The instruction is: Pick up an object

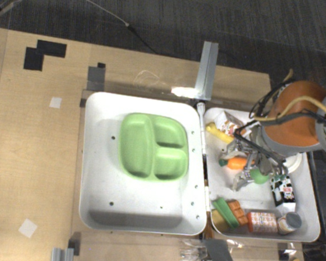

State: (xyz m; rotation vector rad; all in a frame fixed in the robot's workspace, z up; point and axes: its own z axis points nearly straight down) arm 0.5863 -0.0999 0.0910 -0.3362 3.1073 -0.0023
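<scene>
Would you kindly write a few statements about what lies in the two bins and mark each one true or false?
1. The green divided plate lies in the left bin. True.
2. The plate has five compartments. False: it has three.
3. The gripper is over the right bin. True.
4. The bottle stands upright in the left bin. False: it lies on its side along the right bin's near edge.
5. The orange carrot lies in the right bin. True.
</scene>
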